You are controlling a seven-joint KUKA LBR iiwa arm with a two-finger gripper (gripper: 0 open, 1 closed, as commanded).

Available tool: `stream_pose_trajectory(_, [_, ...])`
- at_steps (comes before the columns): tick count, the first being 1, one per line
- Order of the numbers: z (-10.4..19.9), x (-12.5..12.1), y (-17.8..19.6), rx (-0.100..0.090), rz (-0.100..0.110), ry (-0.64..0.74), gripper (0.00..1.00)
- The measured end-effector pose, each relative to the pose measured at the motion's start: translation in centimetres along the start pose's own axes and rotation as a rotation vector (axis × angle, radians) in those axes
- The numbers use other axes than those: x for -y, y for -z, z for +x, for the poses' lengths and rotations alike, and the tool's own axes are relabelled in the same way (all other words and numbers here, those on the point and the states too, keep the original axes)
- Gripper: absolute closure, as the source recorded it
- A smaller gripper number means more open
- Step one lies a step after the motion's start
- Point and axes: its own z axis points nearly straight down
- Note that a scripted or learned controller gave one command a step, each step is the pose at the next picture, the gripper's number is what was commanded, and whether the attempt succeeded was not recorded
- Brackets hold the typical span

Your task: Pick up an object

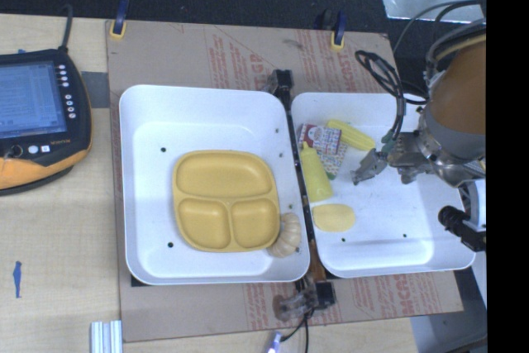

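Nearest you, at the bottom of the view, a clamp (302, 303) pins the seam where the two bins meet, there, I'd judge, to keep them from sliding when the arm pushes into them. Take the right bin (413, 248) as your landmark. Along its left wall you'll find the candidates bunched together: a yellow bottle (315, 173) lying against that wall, a pale disc (334, 217) just below it, a printed packet (325, 145) above it, and a yellow bar (350, 135) at the packet's right. The gripper (368, 168) hangs over the bin's middle, just right of the bottle, angled toward that cluster and pinching nothing; you can't tell from here whether its tips are spread or pressed together. Left of the right bin, the left bin (140, 178) holds a tray (225, 199) with a shell (288, 235) at its lower right corner. The crowding against the wall may make a clean grasp awkward.
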Motion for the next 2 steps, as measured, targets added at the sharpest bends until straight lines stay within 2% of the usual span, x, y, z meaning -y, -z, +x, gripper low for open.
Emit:
stream_pose_trajectory(1, [-9.2,-3.6,-1.0,0.002,-0.002,-0.005,0.0])
stream_pose_trajectory(2, [-4.8,-11.5,-11.0,0.004,-0.003,0.0,0.0])
